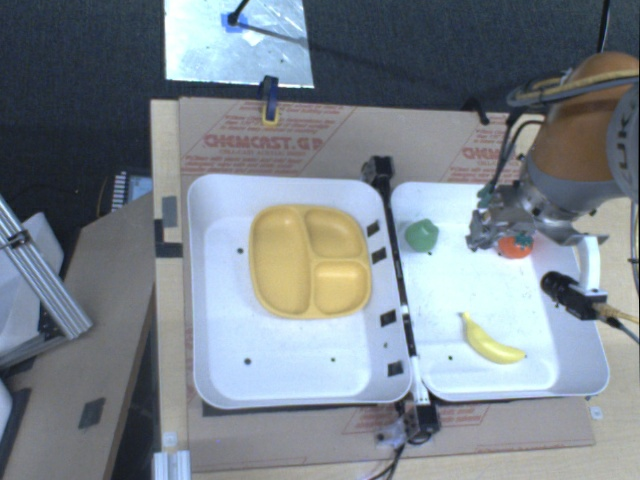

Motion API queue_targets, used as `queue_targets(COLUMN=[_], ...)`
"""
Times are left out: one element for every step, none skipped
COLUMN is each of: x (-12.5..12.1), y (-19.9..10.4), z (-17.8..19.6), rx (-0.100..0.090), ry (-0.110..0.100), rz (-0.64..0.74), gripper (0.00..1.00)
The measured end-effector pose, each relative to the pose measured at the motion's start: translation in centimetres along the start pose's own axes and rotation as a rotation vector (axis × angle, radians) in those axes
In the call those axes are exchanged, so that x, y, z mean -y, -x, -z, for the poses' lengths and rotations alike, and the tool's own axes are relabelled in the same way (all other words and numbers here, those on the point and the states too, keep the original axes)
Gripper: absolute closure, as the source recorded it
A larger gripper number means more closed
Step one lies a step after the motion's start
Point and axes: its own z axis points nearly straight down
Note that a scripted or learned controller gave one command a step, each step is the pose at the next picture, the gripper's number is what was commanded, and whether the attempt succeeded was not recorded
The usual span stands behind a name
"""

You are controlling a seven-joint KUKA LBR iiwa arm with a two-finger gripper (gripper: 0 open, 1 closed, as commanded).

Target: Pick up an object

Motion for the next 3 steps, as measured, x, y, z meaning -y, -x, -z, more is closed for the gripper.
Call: queue_targets(x=[-0.1,-0.2,0.1], y=[0.0,-5.0,-11.4], z=[1.9,2.6,1.9], rx=[-0.001,-0.003,-0.004], ry=[-0.004,-0.006,-0.007], rz=[-0.001,0.005,0.007], gripper=[1.0,1.0,1.0])
